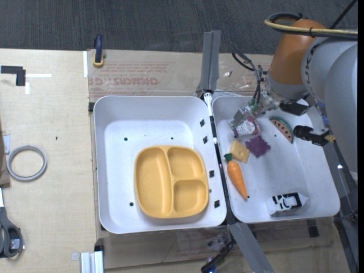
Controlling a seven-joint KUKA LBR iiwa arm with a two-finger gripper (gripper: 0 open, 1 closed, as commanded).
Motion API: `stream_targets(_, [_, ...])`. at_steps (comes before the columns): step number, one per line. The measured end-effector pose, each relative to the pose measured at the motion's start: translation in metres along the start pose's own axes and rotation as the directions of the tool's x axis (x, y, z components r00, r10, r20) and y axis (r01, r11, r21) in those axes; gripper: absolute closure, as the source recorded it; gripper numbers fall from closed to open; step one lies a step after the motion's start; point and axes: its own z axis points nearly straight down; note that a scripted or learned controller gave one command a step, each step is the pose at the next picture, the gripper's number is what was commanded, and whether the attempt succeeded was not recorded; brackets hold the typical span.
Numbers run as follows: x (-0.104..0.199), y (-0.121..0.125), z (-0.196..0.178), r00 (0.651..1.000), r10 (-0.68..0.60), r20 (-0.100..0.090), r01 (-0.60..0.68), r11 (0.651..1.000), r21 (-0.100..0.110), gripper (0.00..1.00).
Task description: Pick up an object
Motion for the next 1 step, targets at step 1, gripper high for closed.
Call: stream_targets(1, [-0.0231, -0.0178, 0.0188, 0.963, 0.271, -0.009, -0.270, 0.963, 0.017, 0.00])
